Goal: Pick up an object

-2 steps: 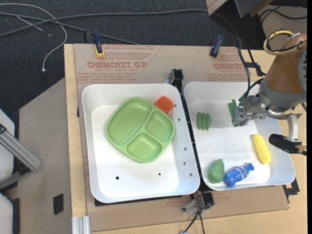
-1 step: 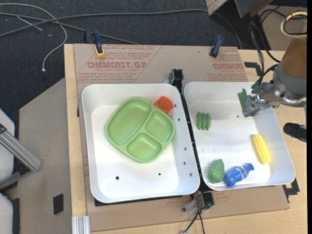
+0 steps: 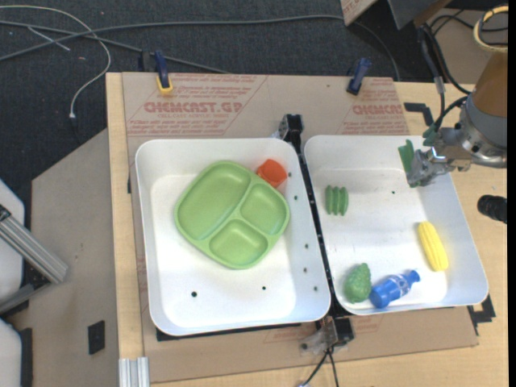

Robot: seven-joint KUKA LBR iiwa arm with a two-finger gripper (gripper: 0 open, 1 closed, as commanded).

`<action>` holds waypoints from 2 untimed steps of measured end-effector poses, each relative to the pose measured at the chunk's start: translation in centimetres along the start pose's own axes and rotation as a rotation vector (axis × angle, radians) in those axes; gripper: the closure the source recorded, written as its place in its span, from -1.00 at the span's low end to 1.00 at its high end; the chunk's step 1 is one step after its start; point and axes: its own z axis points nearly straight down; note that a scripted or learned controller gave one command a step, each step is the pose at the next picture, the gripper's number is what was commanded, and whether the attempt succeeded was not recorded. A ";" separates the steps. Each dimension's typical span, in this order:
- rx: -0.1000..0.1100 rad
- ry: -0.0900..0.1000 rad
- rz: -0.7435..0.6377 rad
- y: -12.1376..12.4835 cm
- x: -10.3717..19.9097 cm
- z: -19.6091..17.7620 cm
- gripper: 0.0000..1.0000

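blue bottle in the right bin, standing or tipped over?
Tipped over. The blue bottle lies on its side on the right bin's floor, cap end pointing up-right, its base against the green broccoli-like piece.

Clamps [image 3: 164, 80], cables [image 3: 56, 22], cardboard sheet [image 3: 242, 95]

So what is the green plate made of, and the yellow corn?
The green plate looks like smooth moulded plastic: one even colour, rounded compartments, a soft sheen. The yellow corn seems to be toy plastic or rubber too, uniformly bright yellow with a slightly shiny surface. It is too small to tell hard from squishy.
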 end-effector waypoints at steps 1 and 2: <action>0.007 0.004 -0.004 0.5 4.9 1.1 1.00; 0.002 0.003 -0.005 1.2 9.9 0.1 1.00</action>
